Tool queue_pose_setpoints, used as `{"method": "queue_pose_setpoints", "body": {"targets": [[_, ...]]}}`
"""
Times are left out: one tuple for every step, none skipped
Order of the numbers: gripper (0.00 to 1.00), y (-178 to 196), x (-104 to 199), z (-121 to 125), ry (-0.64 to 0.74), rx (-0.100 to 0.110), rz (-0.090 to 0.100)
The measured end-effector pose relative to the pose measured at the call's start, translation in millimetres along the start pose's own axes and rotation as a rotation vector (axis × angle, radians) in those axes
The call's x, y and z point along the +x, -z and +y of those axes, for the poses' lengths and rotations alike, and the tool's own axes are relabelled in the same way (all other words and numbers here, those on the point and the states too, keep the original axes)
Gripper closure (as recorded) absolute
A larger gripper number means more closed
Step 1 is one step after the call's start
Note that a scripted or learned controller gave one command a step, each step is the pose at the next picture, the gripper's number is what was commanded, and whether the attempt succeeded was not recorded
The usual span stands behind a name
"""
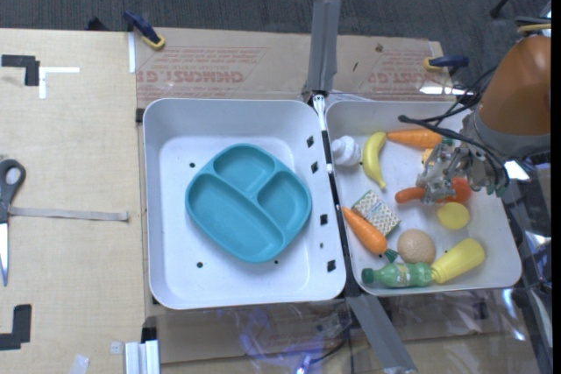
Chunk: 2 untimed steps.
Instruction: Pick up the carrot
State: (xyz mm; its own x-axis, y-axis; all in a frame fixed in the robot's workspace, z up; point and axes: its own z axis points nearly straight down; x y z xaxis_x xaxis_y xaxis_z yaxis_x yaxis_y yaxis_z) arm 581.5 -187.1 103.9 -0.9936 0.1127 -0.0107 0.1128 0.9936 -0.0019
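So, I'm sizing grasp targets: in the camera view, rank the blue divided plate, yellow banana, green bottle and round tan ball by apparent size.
1. Blue divided plate
2. Green bottle and yellow banana: look alike, unranked
3. Round tan ball

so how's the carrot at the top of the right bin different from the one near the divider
The top carrot lies nearly level along the bin's far side; the divider carrot slants down toward the near edge. The top carrot sits beside the banana; the divider carrot touches the checked sponge. The divider carrot's green end shows near the bottle; the top one's right end runs under the tool. Both are orange and tapered.
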Motion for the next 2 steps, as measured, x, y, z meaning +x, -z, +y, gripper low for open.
{"method": "queue_pose_setpoints", "body": {"targets": [[0.0,0,0,0,-0.001,0.0,0.0],[1.0,11,-2,1,0.002,0.001,-0.006]]}}
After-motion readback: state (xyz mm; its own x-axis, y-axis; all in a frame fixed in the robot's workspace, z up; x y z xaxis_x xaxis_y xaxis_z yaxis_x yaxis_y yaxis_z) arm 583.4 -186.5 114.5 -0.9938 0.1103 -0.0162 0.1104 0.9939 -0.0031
